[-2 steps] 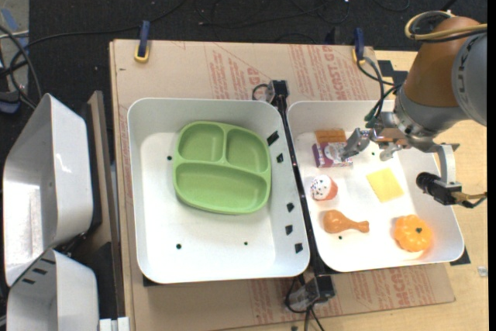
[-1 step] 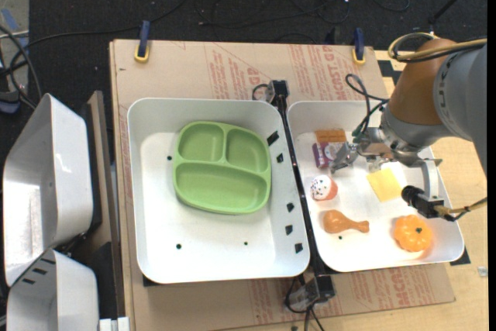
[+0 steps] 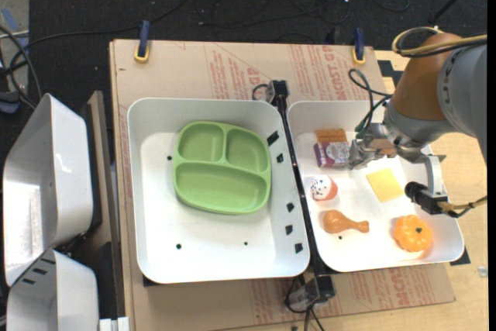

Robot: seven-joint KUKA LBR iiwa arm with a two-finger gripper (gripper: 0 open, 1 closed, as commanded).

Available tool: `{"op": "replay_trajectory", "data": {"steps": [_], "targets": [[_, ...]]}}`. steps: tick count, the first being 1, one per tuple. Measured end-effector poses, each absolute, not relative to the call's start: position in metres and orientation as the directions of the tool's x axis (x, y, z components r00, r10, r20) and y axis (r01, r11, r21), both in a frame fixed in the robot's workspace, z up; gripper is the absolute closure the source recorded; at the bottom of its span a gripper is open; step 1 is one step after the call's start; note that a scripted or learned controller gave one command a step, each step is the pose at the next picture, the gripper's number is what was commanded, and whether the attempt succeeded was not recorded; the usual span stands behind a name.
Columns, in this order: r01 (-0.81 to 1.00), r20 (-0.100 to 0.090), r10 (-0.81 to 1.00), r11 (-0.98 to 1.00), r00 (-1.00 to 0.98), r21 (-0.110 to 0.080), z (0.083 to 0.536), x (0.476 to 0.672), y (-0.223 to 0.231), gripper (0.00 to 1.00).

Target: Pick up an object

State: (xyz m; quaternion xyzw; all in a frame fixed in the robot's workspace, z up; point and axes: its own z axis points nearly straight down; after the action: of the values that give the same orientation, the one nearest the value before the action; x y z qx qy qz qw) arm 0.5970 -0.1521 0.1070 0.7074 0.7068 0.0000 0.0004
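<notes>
Red print runs across the cardboard [image 3: 232, 62] covering the counter, too small to read. The arm [image 3: 442, 93] reaches in from the right, bent down over the right bin [image 3: 453, 256]. Its end effector [image 3: 363, 153] sits just beside the purple carton [image 3: 333, 154]; finger state cannot be told.

The worktop [image 3: 194, 62] is a brown board with red lettering, held by two clamps [image 3: 142, 43] at its far edge. Two white bins, left bin [image 3: 147, 190] and right bin [image 3: 449, 244], sit touching on it.
</notes>
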Motion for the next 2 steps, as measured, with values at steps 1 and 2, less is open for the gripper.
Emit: {"op": "replay_trajectory", "data": {"steps": [1, 2], "targets": [[1.0, -0.002, 1.0, 0.003, -0.003, 0.007, 0.155, 0.607, -0.155, 1.0], [1.0, -0.002, 1.0, 0.001, -0.001, 0.005, 0.214, 0.601, -0.16, 1.0]]}}
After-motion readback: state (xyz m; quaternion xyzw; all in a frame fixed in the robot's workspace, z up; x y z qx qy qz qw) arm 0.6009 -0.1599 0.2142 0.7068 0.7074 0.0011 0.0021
